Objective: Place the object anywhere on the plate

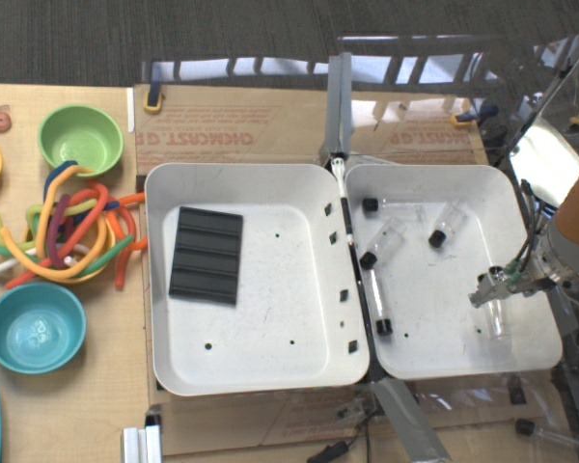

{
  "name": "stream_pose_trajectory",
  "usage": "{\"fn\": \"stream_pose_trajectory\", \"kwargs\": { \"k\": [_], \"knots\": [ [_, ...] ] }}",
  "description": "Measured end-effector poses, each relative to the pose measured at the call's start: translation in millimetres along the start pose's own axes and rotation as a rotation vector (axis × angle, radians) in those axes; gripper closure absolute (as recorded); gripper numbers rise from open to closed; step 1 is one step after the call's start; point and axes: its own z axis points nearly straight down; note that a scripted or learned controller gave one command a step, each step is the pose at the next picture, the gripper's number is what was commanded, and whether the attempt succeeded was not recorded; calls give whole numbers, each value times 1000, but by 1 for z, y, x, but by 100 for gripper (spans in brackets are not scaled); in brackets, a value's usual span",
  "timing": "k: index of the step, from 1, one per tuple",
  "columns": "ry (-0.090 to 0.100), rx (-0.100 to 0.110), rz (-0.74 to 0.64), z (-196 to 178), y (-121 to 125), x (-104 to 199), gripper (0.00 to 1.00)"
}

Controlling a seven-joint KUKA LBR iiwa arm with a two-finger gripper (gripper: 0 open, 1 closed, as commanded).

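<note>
A black ridged plate lies flat in the left part of the left bin. Several clear tubes with black caps lie in the right bin: one at the back left, one near the middle, one by the left wall and a long one along that wall. My gripper hangs low over the right bin's right side. A clear vial shows just below it, touching or nearly touching it. Whether the vial is held cannot be seen.
On the wooden bench to the left stand a green bowl and a teal bowl, with a tangle of coloured cords between them. Cardboard lies under the bins. A metal frame stands behind the bins.
</note>
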Motion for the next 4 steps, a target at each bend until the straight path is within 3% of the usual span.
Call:
{"fn": "stream_pose_trajectory", "kwargs": {
  "k": [1,2,3,4],
  "knots": [
    [-3,-3,58,-20,32,-46,100],
    [0,-1,-40,4,0,1,100],
    [-1,-2,-2,-16,17,-43,100],
    [-1,-1,-128,-25,-7,-38,100]
  ]
}}
